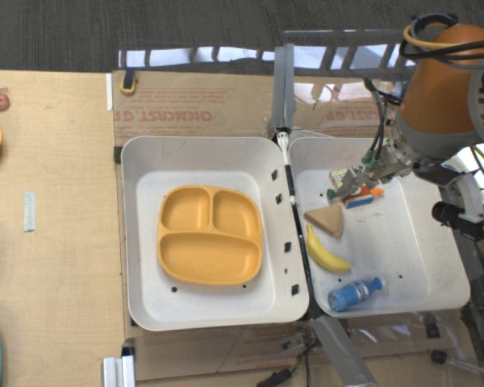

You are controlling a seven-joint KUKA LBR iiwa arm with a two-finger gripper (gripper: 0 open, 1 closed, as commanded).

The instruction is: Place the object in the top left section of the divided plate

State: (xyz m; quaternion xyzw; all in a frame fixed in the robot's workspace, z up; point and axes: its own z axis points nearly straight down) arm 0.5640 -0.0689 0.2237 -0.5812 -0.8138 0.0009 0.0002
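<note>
A: Camera view check: report the end effector (356,185) position.

B: It sits over the upper left part of the right bin (419,264), at the end of the grey arm with the orange band (444,87). Whether it is open or closed cannot be determined; small blue and orange parts near it cannot be identified.

A: Contents of that bin?

B: A tan wedge-shaped object (326,220), a banana (324,251) touching it below, and a blue bottle (355,293) lying near the front wall.

A: Divided plate location?

B: The yellow divided plate (211,235) lies centred in the left bin (145,240). Its top left section (185,208) holds nothing.
</note>
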